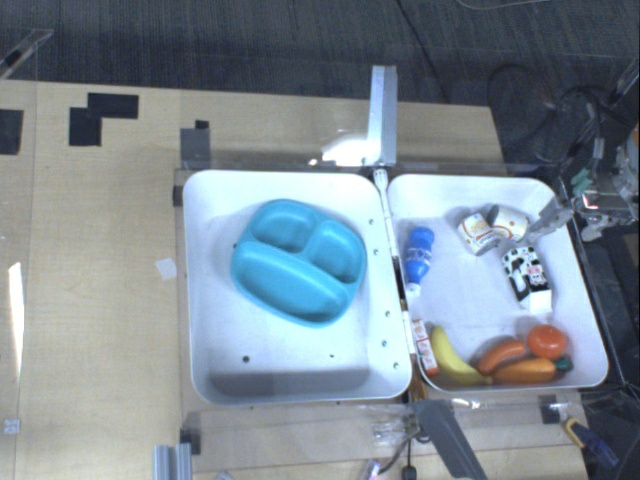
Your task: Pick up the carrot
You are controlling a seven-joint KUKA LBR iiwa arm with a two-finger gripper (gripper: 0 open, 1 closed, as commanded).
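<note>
Presently the gripper (600, 200) sits at the far right rim of the right bin (470, 184), and whether it is open or closed cannot be told from this view; nothing is seen held in it. The carrot (523, 370) lies well apart from it, toward the camera and slightly to the left, in the bin's near right corner. Its long axis runs roughly across the view, left to right, nearly level. It is crowded: a tomato (547, 341) touches it on the gripper's side, a banana (452, 357) lies just beyond it to the left. In my judgement, the approach must cross the bin toward the near corner and close across the carrot's short width.
</note>
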